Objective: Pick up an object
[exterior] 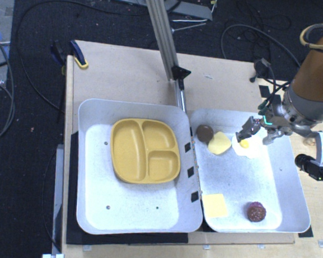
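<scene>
Nearest the camera, low in the right bin (291, 182), lie a flat yellow square (215, 205) at about seven o'clock and a dark red ball (256, 212) at about five o'clock, well apart from each other and from the arm. Up at the bin's far end, around eleven o'clock, a brown ball (204, 133) sits just beside a pale yellow lump (219, 143), the two close to touching. The gripper (255, 131) hovers at about one o'clock over the same bin, its dark fingers spread apart with nothing clamped between them; a small yellow piece (244, 143) shows just under the fingertips, on a pale patch that may be a white thing, too washed out to tell. That small piece looks like the target. To take it well, the wrist should come straight down so one finger lands on each side of the piece, not on top of it, and close only once the tips are near the bin floor. The piece is small and low, so a high or off-centre close would likely nip air or flick it toward the lump at nine o'clock from it. The left bin (92, 147) holds a divided yellow tray (146, 151), which plays no part here.
</scene>
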`<state>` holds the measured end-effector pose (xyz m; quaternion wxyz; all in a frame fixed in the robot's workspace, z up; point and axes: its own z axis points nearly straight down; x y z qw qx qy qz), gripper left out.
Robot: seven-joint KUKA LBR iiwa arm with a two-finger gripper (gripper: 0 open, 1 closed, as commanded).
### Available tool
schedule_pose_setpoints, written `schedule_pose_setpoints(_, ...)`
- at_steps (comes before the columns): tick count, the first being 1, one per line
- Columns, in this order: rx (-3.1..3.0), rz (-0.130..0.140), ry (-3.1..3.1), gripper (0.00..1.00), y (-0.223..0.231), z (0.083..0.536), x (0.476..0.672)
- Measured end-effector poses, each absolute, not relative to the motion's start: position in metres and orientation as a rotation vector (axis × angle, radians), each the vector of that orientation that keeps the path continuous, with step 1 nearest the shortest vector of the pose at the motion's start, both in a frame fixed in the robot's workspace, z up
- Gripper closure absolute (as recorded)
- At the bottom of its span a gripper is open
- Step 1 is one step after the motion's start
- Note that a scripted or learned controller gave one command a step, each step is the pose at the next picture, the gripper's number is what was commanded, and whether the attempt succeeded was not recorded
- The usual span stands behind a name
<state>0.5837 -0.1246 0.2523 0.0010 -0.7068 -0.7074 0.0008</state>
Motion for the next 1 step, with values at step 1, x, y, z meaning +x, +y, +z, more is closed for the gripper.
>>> schedule_pose_setpoints(1, -2.220, 0.000, -2.223, 0.00, -0.1246, 0.2534, 0.5843)
